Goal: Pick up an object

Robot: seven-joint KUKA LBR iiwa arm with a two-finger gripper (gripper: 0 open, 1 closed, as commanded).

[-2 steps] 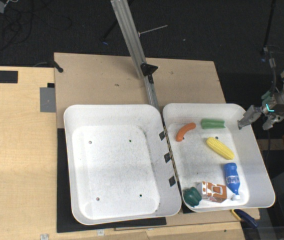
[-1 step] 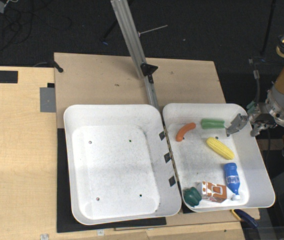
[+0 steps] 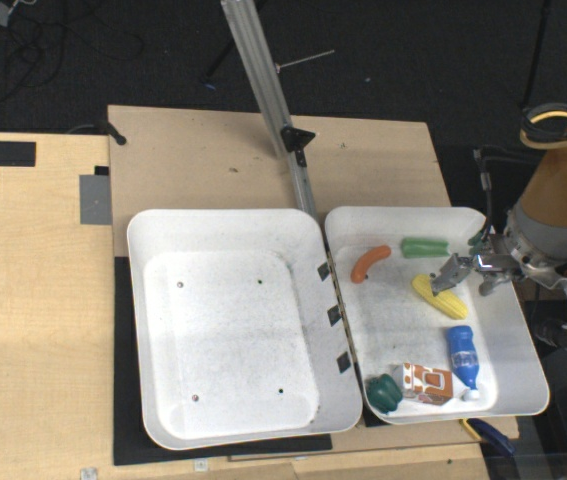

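The right bin (image 3: 508,318) holds several small items: an orange sausage (image 3: 371,262), a green cucumber (image 3: 424,248), a yellow corn cob (image 3: 441,298), a blue bottle (image 3: 463,356), an orange-and-white carton (image 3: 427,382) and a dark green lump (image 3: 384,393). My gripper (image 3: 469,276) reaches in from the right, over the bin's right half. It hangs just above and to the right of the corn cob. Its fingers stand apart with nothing between them.
The left bin (image 3: 163,238) lies beside the right one, with black clips along the shared wall (image 3: 331,313). A slanted metal rail (image 3: 263,78) runs from the top down to the bins' junction. Bare wooden board lies behind the bins.
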